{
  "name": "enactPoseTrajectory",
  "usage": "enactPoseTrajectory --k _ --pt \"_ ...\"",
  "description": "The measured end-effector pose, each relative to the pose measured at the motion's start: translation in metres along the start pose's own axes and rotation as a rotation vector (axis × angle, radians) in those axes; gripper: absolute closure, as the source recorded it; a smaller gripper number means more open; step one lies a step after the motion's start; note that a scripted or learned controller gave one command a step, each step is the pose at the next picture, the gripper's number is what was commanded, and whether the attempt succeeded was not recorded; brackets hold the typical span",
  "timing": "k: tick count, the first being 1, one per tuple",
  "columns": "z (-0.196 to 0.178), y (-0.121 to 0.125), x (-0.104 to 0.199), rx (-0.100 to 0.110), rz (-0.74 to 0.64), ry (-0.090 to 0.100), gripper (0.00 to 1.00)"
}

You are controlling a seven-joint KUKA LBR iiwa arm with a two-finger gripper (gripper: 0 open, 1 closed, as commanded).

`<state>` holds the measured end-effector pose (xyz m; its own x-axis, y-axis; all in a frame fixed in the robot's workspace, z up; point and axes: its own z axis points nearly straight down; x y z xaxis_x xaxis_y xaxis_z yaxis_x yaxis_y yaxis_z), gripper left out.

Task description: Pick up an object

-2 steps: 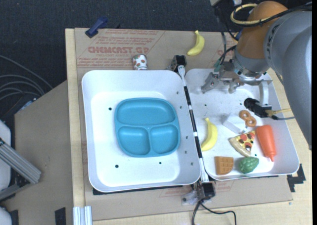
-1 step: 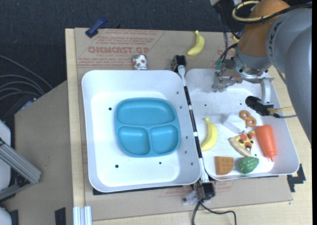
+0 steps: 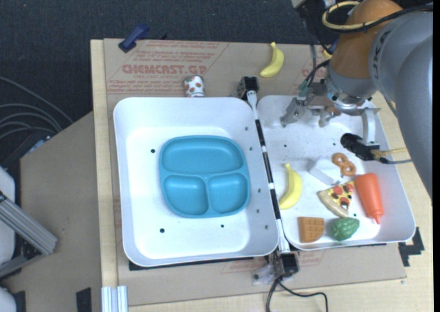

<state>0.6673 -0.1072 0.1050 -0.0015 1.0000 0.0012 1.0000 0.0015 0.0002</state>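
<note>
The right white bin [image 3: 395,231] holds several toy foods. A yellow banana [image 3: 291,187] lies near its left wall, with a pretzel [image 3: 343,163], a pizza slice [image 3: 338,198] and an orange carrot [image 3: 370,195] to the right. A waffle [image 3: 311,229] and green broccoli [image 3: 345,228] sit at the front. My gripper [image 3: 306,114] hovers over the bin's bare far end, behind all the toys. Its fingers are spread open with nothing between them.
The left white bin [image 3: 130,166] holds a blue divided plate [image 3: 203,174]. On the cardboard behind the bins lie a second banana [image 3: 273,62], a small spotted toy [image 3: 194,85] and a blue object [image 3: 133,38]. The grey arm [image 3: 405,49] comes in from the upper right.
</note>
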Motion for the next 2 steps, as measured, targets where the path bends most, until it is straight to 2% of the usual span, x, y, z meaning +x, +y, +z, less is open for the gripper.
enactPoseTrajectory --k 1,2 --pt "-0.0104 0.0007 0.0004 -0.002 0.0 0.0 1.0" --pt "-0.0101 0.0005 0.0004 -0.002 0.0 0.0 0.0"
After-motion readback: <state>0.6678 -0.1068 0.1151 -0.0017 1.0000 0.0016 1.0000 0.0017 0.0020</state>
